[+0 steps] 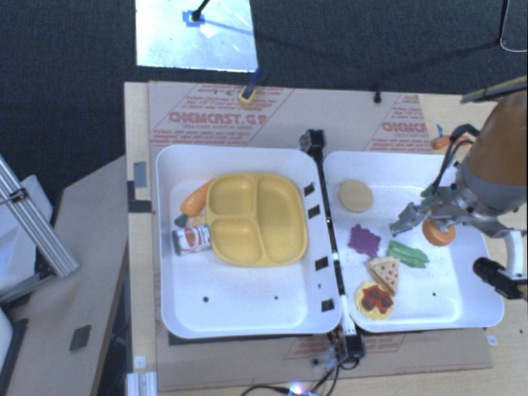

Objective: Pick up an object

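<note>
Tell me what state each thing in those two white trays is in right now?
Yellow divided plate: upright, compartments bare.
Small can: lying on its side.
Carrot: partly under the plate's rim.
Pizza slice: lying flat.
Tan disc: lying flat.
Gripper: low over the right bin.

Dark carpet floor (66,64), wooden bench (91,221)

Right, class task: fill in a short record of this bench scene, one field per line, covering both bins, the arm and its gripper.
left bin: yellow divided plate, carrot, small can
right bin: tan round disc, purple piece, green pod, pizza slice, round pizza, orange piece
arm: reaching in over the right bin
gripper: above the right bin, nothing seen between its fingers
</note>
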Tool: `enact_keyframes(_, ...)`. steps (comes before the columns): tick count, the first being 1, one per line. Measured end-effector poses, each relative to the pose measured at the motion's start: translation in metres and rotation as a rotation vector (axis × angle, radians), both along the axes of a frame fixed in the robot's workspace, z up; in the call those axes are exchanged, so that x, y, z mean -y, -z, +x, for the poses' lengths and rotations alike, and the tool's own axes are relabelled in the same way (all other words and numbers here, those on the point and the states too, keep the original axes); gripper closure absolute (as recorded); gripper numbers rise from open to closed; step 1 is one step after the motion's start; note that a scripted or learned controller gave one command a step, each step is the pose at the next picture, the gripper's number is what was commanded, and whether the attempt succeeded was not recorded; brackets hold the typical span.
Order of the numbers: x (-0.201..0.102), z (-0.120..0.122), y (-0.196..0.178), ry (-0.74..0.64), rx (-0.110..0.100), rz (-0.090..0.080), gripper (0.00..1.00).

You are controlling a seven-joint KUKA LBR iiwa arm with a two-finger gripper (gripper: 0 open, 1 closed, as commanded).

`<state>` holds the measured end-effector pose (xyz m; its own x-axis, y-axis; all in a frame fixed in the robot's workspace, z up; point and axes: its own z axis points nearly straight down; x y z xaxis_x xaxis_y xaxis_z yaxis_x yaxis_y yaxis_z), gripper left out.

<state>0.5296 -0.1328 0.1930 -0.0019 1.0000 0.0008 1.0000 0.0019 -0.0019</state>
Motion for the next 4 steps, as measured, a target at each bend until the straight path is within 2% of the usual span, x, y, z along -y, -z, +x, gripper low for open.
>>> enact_keyframes(1, 0.002, -0.004, 0.063, 0.001, -0.002, 0.0, 0.0)
enact_keyframes(2, 0.008, 0.003, 0.1, 0.003, 0.026, -0.016, 0.0)
enact_keyframes(3, 0.009, 0.006, 0.086, 0.003, 0.035, -0.017, 1.0)
enact_keyframes(4, 0.009, 0.014, 0.024, -0.002, 0.009, -0.002, 1.0)
